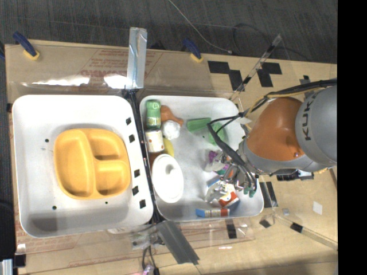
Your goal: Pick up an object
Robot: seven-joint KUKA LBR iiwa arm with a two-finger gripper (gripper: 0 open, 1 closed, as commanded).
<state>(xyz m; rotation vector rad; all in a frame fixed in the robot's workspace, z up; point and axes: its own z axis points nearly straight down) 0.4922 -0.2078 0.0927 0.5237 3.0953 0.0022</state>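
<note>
Camera view shows the worktop [298, 242] from above with two white bins side by side. The left bin [28, 153] carries a yellow divided tray [92, 162]. The right bin [189, 105] carries the clutter: a green-capped bottle [153, 128] lying along its left wall, a white round lid or bowl [167, 178] below it, a small white ball-like piece [171, 130], an orange piece [169, 114] beside the bottle's cap, a green flat piece [199, 124], and a heap of small mixed items [222, 183] in the lower right corner, with a blue-ended tube [212, 212] against the bottom wall.

The arm [281, 136] reaches in from the right, its orange band over the bin's right wall. The tool [229, 176] appears low over the heap of small items, among cables and coloured bits, and it cannot be told how it stands or whether anything is caught in it.

As a judgement, the heap is the likely target. Those pieces look light, small and stiff, and probably slip against one another, so a grip on one may drag its neighbours. Taking a piece across its narrow width, away from the bin wall, seems safest. The bottle would be heavier and rounder, best taken across its body; the white lid looks too wide and flat to grip except at its rim.
</note>
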